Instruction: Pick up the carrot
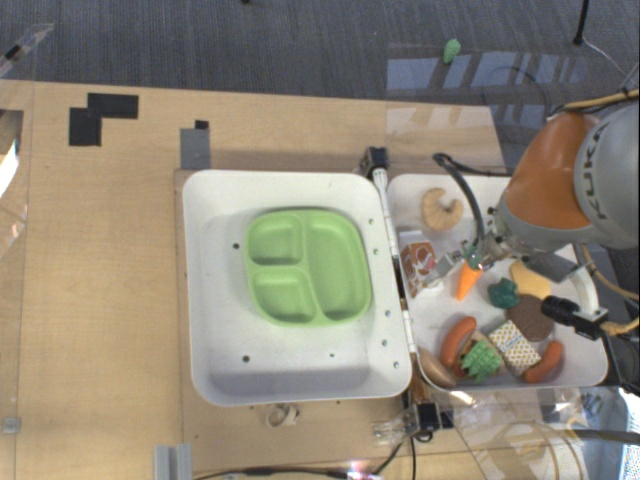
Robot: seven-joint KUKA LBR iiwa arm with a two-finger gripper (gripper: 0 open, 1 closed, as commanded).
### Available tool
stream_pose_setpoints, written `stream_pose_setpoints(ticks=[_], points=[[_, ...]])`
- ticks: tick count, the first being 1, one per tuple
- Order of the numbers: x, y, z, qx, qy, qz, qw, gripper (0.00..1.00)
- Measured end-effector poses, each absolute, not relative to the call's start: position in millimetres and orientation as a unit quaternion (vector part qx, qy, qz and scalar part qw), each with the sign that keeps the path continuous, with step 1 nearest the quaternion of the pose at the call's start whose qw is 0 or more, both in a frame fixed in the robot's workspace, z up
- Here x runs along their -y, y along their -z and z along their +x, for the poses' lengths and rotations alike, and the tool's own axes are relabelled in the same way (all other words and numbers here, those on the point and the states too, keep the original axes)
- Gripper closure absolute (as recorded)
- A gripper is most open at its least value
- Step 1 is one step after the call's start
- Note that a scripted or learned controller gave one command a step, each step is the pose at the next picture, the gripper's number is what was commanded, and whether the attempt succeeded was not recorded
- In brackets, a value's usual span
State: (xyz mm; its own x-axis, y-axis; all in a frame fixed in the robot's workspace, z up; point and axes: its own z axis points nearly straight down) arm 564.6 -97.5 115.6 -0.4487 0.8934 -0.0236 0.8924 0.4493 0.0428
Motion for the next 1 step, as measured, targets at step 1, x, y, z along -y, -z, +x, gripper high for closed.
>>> stream_pose_setpoints(ticks=[1], points=[[97.1,-112.8,550.1,-0.828,-0.0208,0.559,0.034,0.00]])
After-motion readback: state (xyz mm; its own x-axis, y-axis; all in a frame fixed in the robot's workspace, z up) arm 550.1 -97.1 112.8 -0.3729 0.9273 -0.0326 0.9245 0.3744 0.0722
